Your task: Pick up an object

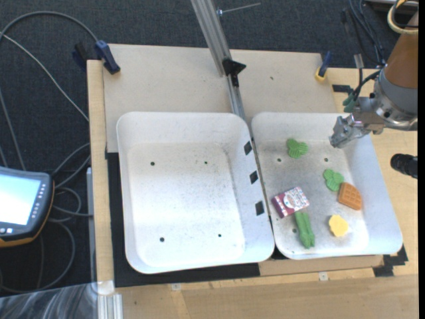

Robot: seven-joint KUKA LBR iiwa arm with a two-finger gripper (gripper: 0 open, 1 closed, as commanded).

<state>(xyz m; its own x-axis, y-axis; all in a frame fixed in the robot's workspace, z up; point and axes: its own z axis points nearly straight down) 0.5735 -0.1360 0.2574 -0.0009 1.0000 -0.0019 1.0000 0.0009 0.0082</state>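
You could see the gripper (340, 134) at the upper right part of the right bin (378, 178), over its far right corner, with the grey wrist and the orange band of the arm (402, 65) reaching in from the right edge behind it. Whether it was clenched or released you could not tell from this slanted view, and nothing showed as held by it. Nearest to it, a little to its left and lower, a small green leafy toy (297, 148) lay on the bin floor. Below the gripper a 2nd green leafy piece (333, 178) sat just beside, perhaps touching, an orange waffle-like piece (350, 196). Further toward the near rim lay a yellow piece (339, 226). To the left of those, a small pink and white carton (290, 201) rested near the bin's left wall, with a long green vegetable-shaped toy (304, 228) touching its lower edge and pointing toward the near rim. All 6 things were in the right bin. The left bin (133, 138) stood alongside, and a slanted metal rail (212, 32) ran down from the top of the view to the gap between the 2 bins.
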